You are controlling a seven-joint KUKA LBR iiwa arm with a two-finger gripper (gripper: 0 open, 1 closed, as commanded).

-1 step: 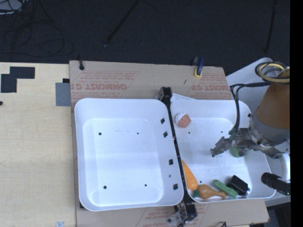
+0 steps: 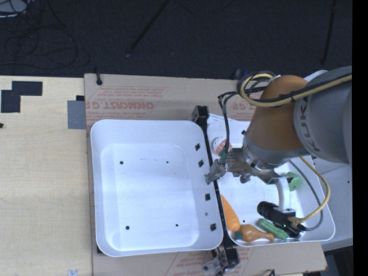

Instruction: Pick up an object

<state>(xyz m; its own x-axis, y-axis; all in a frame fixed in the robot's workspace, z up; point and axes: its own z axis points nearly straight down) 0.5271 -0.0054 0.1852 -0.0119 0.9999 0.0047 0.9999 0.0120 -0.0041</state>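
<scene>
The grey arm [image 2: 282,119] is the biggest thing here, and it leans over the right bin [image 2: 329,230] so that much of this bin's floor is hidden. The left bin [image 2: 144,188] stands directly beside the right bin, rim against rim. The gripper [image 2: 217,172] hangs low at the right bin's left wall, very near the shared rim. I cannot tell if it is open or closed, and I see nothing held in it. The things to pick all lie in the right bin. An orange carrot-shaped toy [image 2: 230,213] lies along the left wall, just below the gripper. A tan piece [image 2: 253,233] and a green piece [image 2: 275,230] are at the bin's near edge, a round green piece [image 2: 295,182] is toward its right side, and a small reddish thing [image 2: 221,146] is near its upper left corner. My judgement of the risk is this: the gripper is so close to the wall that it may strike the rim when it goes down, or close on nothing. The carrot toy is also narrow and rounded, so it may slip aside.
</scene>
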